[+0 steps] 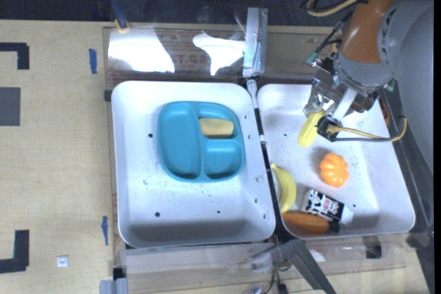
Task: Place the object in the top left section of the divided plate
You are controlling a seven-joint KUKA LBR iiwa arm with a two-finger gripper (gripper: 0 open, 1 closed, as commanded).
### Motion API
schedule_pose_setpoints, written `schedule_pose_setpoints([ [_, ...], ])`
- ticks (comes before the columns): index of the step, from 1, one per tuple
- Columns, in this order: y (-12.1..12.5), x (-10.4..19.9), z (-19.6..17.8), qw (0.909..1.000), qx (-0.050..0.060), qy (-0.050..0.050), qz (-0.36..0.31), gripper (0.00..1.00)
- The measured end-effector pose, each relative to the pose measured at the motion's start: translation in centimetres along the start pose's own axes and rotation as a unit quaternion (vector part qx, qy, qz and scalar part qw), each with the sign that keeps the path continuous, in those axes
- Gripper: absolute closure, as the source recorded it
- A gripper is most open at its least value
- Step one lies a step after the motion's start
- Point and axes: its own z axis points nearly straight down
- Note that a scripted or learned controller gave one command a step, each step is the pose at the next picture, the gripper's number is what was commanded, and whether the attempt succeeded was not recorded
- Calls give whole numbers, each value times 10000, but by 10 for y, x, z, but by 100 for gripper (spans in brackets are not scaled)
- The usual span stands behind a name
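Corn cob (308,129), a small yellow toy, looks light, stiff and smooth, best pinched across its middle; it hangs in the right bin (396,200), clamped at its upper end by the pincer (321,115); left bin (131,203) holds the blue divided plate (180,141), a yellow piece (216,127) already in its upper right section.

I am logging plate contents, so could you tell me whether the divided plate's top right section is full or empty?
Occupied. A yellowish food piece lies inside the top right compartment of the blue divided plate.
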Motion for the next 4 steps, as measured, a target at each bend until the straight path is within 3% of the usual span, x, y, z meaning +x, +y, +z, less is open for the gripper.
schedule_pose_setpoints([
  [1, -4, -21, 89, 9966, 5, 9, 826, 100],
  [2, 22, 19, -2, 9992, -18, 14, -410, 100],
  [3, 1, -28, 88, 9959, 4, 11, 910, 100],
  [4, 24, 17, -4, 9999, -19, 25, 139, 100],
])
